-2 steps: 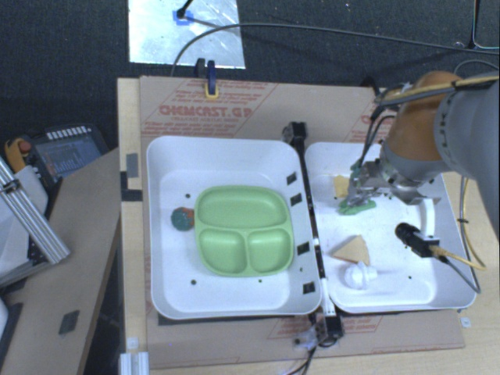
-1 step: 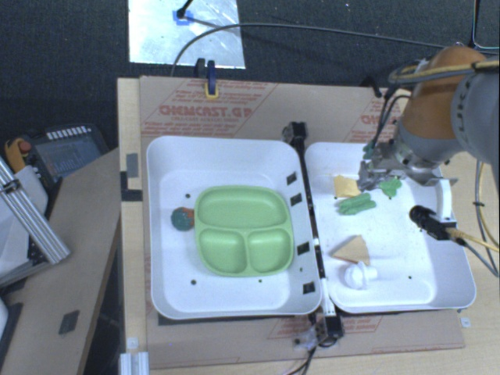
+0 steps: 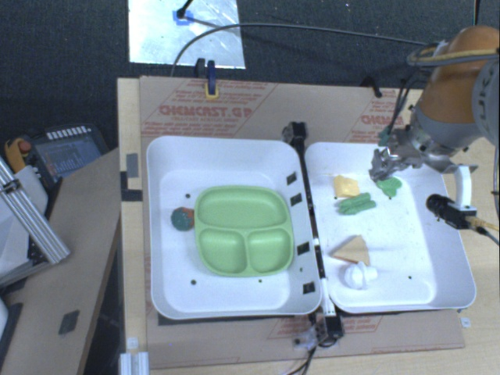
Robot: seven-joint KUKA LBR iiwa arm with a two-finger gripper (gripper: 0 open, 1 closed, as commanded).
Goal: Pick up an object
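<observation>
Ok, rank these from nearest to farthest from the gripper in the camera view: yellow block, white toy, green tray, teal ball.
1. Yellow block, right bin, just left of and below the gripper.
2. White toy, right bin's near edge.
3. Green tray, left bin.
4. Teal ball, left of the tray.

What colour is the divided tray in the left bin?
Light green; the divided tray shows best in the camera view, in the left bin.
</observation>
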